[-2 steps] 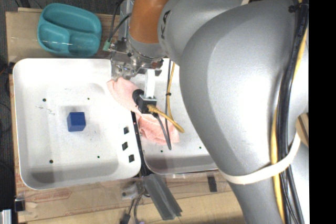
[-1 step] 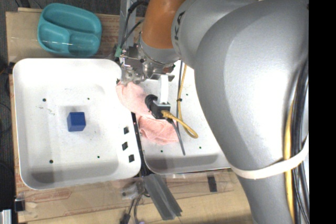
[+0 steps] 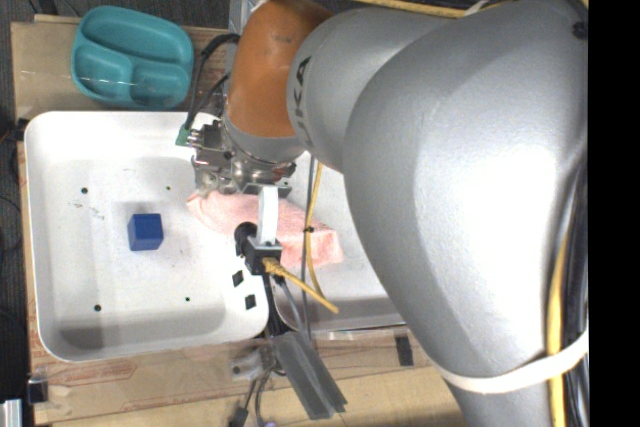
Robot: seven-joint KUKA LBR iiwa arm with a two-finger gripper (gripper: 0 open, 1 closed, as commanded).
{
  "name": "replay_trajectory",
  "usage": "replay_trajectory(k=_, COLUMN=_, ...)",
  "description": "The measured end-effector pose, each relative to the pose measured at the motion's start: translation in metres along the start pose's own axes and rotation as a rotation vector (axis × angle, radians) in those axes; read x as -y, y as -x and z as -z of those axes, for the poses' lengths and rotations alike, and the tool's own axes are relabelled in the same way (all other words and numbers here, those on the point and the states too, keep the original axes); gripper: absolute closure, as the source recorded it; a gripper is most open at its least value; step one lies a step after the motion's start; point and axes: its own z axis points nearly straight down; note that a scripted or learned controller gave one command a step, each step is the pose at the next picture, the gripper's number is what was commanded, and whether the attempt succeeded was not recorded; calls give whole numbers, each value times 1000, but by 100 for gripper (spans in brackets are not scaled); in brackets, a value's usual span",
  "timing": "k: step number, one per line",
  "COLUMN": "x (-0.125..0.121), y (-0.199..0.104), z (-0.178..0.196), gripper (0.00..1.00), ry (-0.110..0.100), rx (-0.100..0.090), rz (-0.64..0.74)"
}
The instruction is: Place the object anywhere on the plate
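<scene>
Here a small blue cube (image 3: 145, 231) sits on the floor of the left white bin (image 3: 60, 315), left of centre and well apart from the walls. The grey arm (image 3: 450, 165) with its orange band reaches in from the right, and the jaws (image 3: 240, 177) hang over the bin's right side, beside a pale pink plate (image 3: 300, 225) partly hidden beneath them; whether they are apart or together cannot be told. A teal divided tray (image 3: 132, 56) lies on the bench (image 3: 25, 55) above the bin.
</scene>
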Motion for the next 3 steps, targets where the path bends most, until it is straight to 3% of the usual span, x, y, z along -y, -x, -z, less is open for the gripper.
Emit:
replay_trajectory(k=1, x=19, y=-44, z=-77, gripper=100, ry=24, rx=-3, rz=-75)
replay_trajectory(k=2, x=19, y=-38, z=-78, gripper=0, ry=22, rx=5, rz=-83)
replay_trajectory(k=3, x=28, y=-13, z=-49, gripper=0, ry=5, rx=-1, rz=130)
